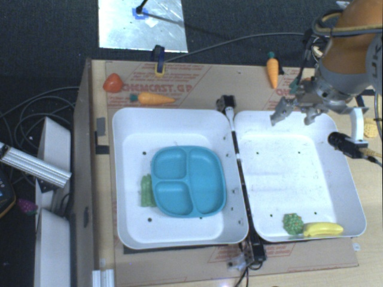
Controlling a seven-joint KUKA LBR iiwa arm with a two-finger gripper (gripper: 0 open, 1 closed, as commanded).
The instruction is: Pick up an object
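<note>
My gripper (295,116) hangs above the far edge of the right bin (299,172), its two fingers spread apart with nothing between them. Near that bin's front edge a green broccoli piece (292,223) lies beside a yellow banana (324,229), well away from the gripper. In the left bin (131,160) sits a blue divided plate (187,180) with a green piece (145,191) against its left side.
On the cardboard behind the bins lie an orange carrot (154,98), a red-orange fruit (112,83) and a second carrot (273,72). A black clamp (227,104) sits at the bins' far joint. A black fitting (342,143) juts over the right bin's right rim.
</note>
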